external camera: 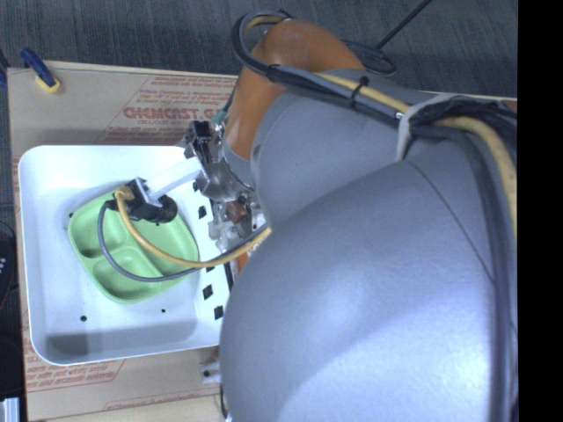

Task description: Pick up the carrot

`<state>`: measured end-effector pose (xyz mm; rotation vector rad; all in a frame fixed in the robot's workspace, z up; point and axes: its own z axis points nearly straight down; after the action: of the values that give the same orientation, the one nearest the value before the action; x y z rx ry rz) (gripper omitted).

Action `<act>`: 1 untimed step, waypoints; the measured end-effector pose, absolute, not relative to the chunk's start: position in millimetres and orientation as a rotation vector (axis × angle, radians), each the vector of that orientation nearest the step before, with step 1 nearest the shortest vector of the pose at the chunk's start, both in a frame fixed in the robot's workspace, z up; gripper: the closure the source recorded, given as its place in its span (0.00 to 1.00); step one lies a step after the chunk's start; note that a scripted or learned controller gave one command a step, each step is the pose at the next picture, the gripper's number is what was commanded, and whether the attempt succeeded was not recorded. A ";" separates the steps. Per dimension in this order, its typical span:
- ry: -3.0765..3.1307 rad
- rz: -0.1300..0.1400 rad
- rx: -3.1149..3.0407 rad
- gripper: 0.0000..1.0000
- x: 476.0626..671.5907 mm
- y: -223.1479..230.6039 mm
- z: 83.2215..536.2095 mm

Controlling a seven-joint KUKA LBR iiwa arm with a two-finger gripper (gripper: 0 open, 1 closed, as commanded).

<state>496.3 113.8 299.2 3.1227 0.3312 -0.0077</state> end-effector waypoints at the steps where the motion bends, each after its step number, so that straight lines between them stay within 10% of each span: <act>1: 0.528 -0.012 3.101 1.00 515.3 109.3 230.7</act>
<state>515.3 109.3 230.7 3.1008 0.5284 -0.0124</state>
